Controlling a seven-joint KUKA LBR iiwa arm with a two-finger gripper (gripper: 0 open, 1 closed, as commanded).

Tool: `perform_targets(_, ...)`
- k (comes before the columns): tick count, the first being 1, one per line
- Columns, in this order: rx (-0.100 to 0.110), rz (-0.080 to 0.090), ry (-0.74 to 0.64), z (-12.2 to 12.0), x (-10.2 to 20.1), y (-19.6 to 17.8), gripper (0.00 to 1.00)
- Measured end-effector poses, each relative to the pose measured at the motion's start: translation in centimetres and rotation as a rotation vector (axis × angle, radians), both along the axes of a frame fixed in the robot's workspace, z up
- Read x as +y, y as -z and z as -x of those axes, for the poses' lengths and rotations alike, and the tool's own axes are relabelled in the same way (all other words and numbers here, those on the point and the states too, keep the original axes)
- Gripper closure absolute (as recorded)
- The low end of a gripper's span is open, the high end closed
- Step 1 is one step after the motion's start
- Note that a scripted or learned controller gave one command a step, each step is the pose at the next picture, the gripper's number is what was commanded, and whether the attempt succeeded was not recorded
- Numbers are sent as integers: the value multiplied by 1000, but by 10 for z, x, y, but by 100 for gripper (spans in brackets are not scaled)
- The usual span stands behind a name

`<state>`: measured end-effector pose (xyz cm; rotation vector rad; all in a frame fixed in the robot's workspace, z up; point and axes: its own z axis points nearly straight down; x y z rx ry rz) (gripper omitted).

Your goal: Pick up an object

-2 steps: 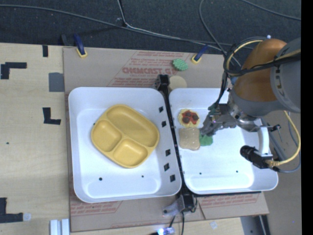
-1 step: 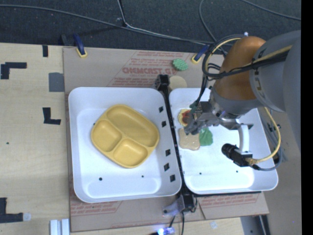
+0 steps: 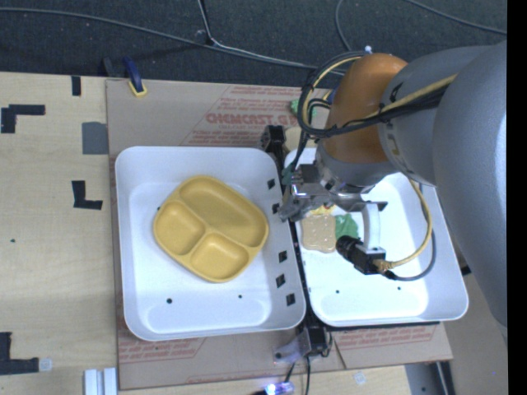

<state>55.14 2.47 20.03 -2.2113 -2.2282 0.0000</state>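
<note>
Two shallow white bins sit side by side on the tabletop. The left bin holds a yellow divided plate, lying flat near its middle. The right bin holds a tan slab close to its left wall, and a green item just beside it. The arm reaches in from the right, and the gripper hangs low over the wall shared by the bins, just above the upper edge of the tan slab.

Judged from this pose, the tan slab is the nearest candidate. A good grasp would centre the gripper over the slab, away from the bin wall, come down vertically and close across its narrower span. It should then lift straight up, so that neither the wall nor the green item is caught.

The wrist hides the gripper's working end, so it cannot be told whether the gripper is spread or closed, or whether it touches the slab. The green item is mostly covered and its shape and kind are unclear. The slab's upper edge is hidden under the wrist, and the arm covers the right bin's upper part.
</note>
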Motion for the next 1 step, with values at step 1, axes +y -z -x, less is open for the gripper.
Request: perform_targets(1,0,1,1,-2,47,1,100)
